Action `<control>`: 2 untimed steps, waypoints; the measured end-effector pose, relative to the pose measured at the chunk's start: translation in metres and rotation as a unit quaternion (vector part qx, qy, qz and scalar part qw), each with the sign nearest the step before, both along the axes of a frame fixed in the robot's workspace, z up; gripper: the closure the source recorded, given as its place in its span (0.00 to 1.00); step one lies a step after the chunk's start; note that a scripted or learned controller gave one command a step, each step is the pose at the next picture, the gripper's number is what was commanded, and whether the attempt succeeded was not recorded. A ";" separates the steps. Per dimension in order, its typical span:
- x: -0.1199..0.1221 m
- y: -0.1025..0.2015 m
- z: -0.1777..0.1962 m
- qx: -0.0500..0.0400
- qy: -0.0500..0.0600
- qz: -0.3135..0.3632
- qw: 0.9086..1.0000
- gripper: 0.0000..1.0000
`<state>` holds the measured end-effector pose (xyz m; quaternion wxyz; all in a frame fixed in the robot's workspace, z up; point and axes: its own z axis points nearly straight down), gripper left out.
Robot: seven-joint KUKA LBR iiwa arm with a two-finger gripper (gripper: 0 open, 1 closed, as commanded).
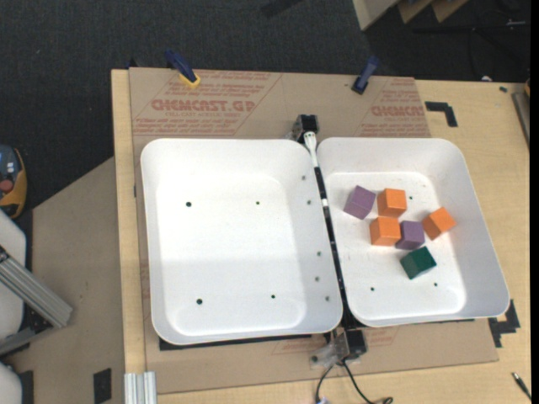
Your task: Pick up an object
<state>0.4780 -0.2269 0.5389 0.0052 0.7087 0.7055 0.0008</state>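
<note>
The right bin (472, 251) holds several small blocks bunched near its middle. A purple block (360, 201) lies at the left of the bunch. An orange block (392, 200) sits beside it, a second orange block (386, 230) is below, and a third orange block (439, 222) lies to the right. Another purple block (411, 234) touches a dark green block (418, 263), the one nearest the front.
The left bin (168, 251) sits beside the right one, joined along a black hinge strip (324, 217). Both rest on a cardboard sheet (253, 91) held by blue clamps (182, 67) at the back. Metal framing (34, 297) stands at the left.
</note>
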 end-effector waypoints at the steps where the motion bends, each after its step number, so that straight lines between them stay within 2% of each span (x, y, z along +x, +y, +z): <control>1: 0.002 0.002 0.008 0.000 0.000 0.002 1.000 1.00; 2: 0.002 0.002 0.019 -0.001 -0.001 0.002 1.000 1.00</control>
